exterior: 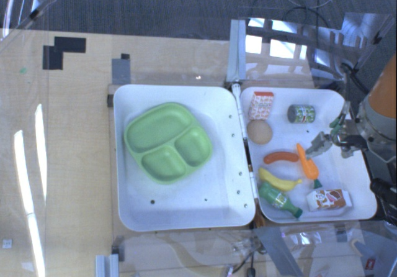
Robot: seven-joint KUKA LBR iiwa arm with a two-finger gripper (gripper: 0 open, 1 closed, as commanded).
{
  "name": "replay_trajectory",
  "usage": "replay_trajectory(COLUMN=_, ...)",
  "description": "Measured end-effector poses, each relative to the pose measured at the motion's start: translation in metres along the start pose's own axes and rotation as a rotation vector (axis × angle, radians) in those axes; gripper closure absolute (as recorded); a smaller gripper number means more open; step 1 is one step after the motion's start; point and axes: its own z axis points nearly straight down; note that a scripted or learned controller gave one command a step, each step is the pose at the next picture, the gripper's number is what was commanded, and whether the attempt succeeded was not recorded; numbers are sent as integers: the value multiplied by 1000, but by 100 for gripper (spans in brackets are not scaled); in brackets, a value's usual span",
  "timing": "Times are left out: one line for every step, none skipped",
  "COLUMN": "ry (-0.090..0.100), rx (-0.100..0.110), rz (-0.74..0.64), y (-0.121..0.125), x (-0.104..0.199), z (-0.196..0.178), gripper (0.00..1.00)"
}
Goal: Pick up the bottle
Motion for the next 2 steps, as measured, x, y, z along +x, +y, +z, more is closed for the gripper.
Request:
replay_trajectory(ry=0, rx=0, rz=-82, y=-2, x=36, z=87, gripper=0)
replay_trajectory(ry=2, rx=-12, rz=63, y=2, x=39, z=157, gripper=0)
